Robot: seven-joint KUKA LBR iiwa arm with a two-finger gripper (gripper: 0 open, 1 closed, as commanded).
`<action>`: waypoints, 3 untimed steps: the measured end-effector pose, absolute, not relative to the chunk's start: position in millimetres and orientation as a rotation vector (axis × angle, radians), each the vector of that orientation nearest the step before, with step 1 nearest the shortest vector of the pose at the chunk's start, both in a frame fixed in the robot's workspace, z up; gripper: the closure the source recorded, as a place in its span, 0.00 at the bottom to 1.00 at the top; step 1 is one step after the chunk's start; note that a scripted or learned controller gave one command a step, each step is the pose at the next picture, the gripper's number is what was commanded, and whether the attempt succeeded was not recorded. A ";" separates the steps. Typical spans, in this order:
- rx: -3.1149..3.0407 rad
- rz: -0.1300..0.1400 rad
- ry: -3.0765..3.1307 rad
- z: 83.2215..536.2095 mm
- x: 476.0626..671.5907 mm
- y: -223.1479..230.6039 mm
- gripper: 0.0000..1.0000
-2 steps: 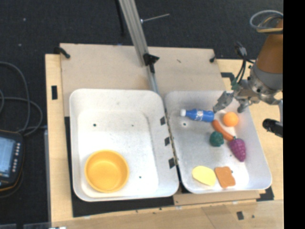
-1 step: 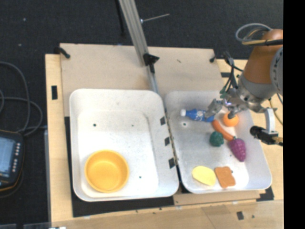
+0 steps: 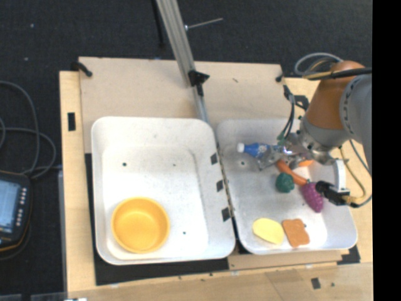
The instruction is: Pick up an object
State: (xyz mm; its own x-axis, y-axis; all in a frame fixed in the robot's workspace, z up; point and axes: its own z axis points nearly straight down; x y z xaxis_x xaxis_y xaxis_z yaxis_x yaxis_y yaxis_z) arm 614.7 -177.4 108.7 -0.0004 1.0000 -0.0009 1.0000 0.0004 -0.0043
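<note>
Two shallow white bins are sitting on the worktop (image 3: 150, 86). End effector (image 3: 276, 158) is hanging low in the right bin (image 3: 338, 234), near a blue-and-white bottle (image 3: 252, 148) and an orange carrot-shaped toy (image 3: 293, 172); cannot tell its opening or any hold. Yellow round plastic bowl (image 3: 140, 224) is lying in the left bin (image 3: 156, 130).

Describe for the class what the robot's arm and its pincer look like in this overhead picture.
The arm enters from the right: a rounded grey body with a broad orange band above the wrist. Thin dark cables loop beside it. Below the wrist sits a metallic pincer, small and silvery, too blurred to make out finer markings.
</note>
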 end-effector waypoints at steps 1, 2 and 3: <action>-2.227 -0.003 -2.223 123.9 617.1 -178.6 1.00; -2.225 -0.006 -2.229 189.2 620.0 -179.5 1.00; -2.225 -0.007 -2.231 253.5 626.6 -182.2 1.00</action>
State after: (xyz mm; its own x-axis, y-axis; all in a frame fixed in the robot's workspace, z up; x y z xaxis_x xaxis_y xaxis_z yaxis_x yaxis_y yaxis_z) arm 626.6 -182.2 253.5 -0.0028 1.0000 -0.0032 1.0000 0.0028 0.0093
